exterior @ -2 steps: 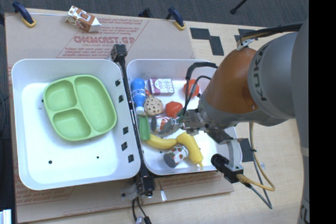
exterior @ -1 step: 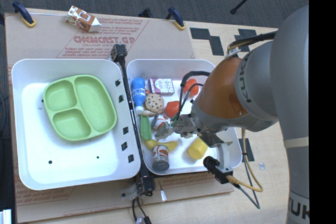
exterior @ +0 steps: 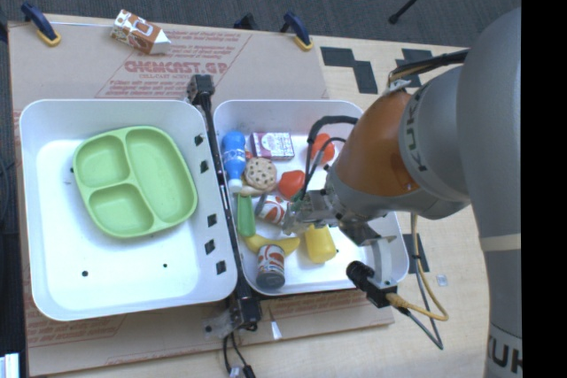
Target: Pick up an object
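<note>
Reaching in from the right, the arm [exterior: 416, 155] hangs over the right bin [exterior: 292, 109], its orange band and grey wrist covering that bin's right half.

Camera view:
- Gripper [exterior: 301, 210] sits low over the middle of the right bin, amid the clutter. Whether it is open, closed or gripping anything cannot be told; the wrist body masks it.
- Nearest candidates: a red-and-white can [exterior: 270, 210] just left of the gripper, a yellow block [exterior: 320, 245] just near-right of it, a red-orange piece [exterior: 291, 183] just on the far side.
- The can looks closest, lying to the gripper's left; its long axis seems to run left-right, but it is too small to be sure.
- Further left: a green stick [exterior: 245, 214] with its long axis near-far along the bin's left wall, a blue bottle [exterior: 233, 152] beyond it, a round cookie [exterior: 259, 173], a purple box [exterior: 274, 144] toward the far wall.
- Near edge: a second can [exterior: 271, 266] upright, a yellow banana shape [exterior: 270, 243] beside it.
- Left bin [exterior: 53, 279] holds a green divided plate [exterior: 133, 181], well apart from the gripper.

Hidden: whatever lies under the wrist in the right bin's right half; contact between gripper and any object is not resolvable.
</note>
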Controlling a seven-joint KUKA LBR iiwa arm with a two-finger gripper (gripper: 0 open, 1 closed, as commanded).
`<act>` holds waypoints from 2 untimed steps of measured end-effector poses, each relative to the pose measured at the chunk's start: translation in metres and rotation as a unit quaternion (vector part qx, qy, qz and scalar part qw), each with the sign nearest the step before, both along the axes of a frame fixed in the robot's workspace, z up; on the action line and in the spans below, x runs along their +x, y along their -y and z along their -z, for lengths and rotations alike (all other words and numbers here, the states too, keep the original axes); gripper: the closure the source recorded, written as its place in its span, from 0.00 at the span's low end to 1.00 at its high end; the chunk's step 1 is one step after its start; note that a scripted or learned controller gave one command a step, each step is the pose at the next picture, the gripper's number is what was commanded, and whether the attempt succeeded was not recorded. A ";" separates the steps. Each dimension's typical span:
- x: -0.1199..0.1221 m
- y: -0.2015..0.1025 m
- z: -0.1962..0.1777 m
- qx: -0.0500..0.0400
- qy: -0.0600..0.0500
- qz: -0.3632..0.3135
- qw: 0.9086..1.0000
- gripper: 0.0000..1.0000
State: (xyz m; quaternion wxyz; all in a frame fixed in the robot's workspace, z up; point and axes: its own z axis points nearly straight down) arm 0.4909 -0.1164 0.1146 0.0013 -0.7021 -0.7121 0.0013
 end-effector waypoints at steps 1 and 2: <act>0.001 0.000 -0.010 0.000 0.000 -0.003 1.000 1.00; 0.002 0.000 -0.020 -0.001 0.000 -0.006 1.000 1.00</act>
